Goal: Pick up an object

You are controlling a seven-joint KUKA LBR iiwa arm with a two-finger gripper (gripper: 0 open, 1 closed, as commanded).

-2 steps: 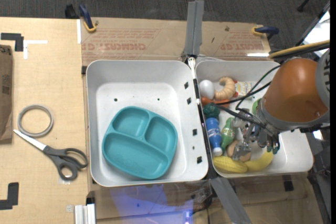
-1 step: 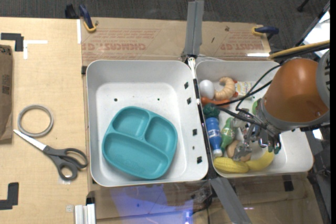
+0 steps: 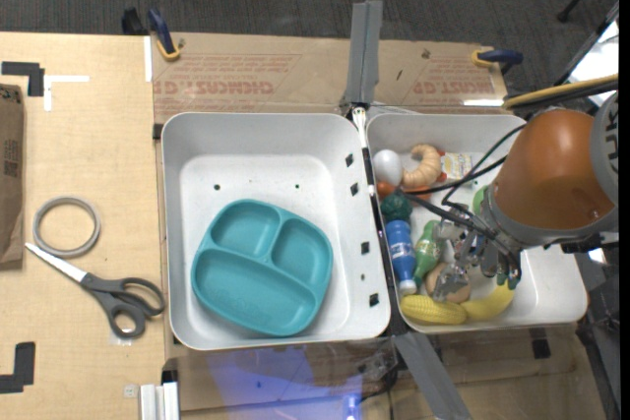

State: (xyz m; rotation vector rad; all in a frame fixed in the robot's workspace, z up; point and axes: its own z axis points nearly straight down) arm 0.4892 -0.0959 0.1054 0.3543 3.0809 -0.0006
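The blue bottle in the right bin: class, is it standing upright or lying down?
Lying down. The blue bottle rests lengthwise along the right bin's left wall, its side facing the camera, above a corn cob.

Bench [image 3: 89, 123] bears two white bins [image 3: 187, 162], scissors [image 3: 103, 290], tape roll [image 3: 66, 225]

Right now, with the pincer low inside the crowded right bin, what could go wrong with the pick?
1. The pincer sits low among tightly packed items: corn cob, banana, blue bottle. It may catch two things or none.
2. Closing or lifting could push neighbours against the right bin wall and jam them.
3. The arm's loose cables hang over the croissant and might snag.
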